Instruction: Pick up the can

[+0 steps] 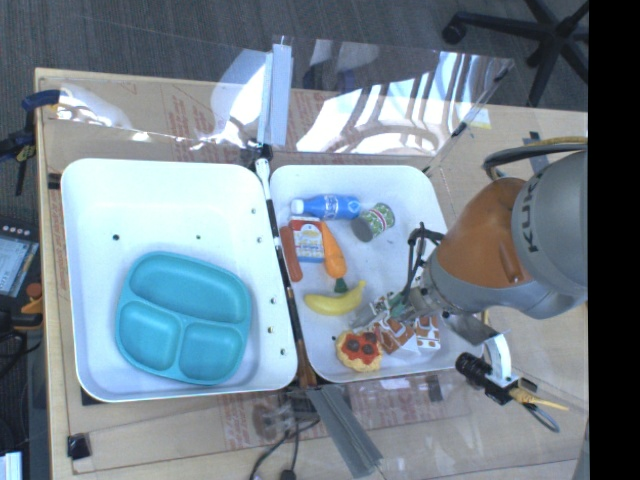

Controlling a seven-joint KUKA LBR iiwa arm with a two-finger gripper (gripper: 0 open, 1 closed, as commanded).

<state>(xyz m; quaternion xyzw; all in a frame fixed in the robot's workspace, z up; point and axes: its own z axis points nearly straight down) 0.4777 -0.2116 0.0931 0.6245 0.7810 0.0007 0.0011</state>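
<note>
We find the gripper (pixel 398 308) low over the near right corner of the right bin (pixel 430 200), hanging from the arm (pixel 520 243) that comes in from the right, its orange band bulging just above the wrist. The tool end is small and dark against a clutter of toys, and we cannot tell how it is set or whether anything sits in it.

Directly under and around it lie a few small red-and-white pieces (pixel 405 330) (too jumbled for us to name them), and just left of those a toy pizza slice (pixel 359 349) rests near the bin's front wall. A banana (pixel 333 301) lies on its side a little farther left, with a carrot (pixel 333 252) above it, pointing roughly toward the far wall. Beside the carrot is a red-and-white packet (pixel 308 241), and a reddish sausage-like piece (pixel 291 252) lies along the bin's left wall.

The can (pixel 372 221) lies tipped on its side toward the far part of the right bin, green label showing, well apart from the gripper. Just left of it a blue bottle (pixel 327 207) lies flat, near but not clearly touching.

In the left bin (pixel 90 183) we see a teal divided tray (pixel 183 316) with three compartments, set toward the front.
</note>
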